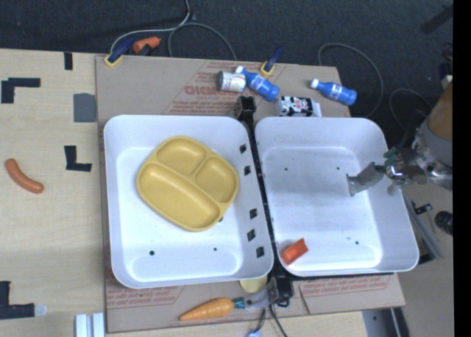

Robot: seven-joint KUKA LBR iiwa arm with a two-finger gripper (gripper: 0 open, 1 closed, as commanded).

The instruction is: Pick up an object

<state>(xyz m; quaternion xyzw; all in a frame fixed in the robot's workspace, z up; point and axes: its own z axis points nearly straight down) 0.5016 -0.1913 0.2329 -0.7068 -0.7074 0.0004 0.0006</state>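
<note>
A small orange-red block [294, 251] lies in the right bin [368, 133], close to its front left corner. A yellow divided plate [188, 182] rests in the left bin [121, 203]. My gripper [362, 179] reaches in over the right side of the right bin, pointing left, well to the right of and farther back than the orange-red block. I see nothing held in it. The arm's wrist [423, 162] hangs over the bin's right rim.
Behind the bins lie a white and blue bottle [250, 82], another blue bottle [335, 92] and a black-and-white box [298, 107]. A toy carrot [208, 309] lies in front. A sausage [23, 176] sits on the bench at far left.
</note>
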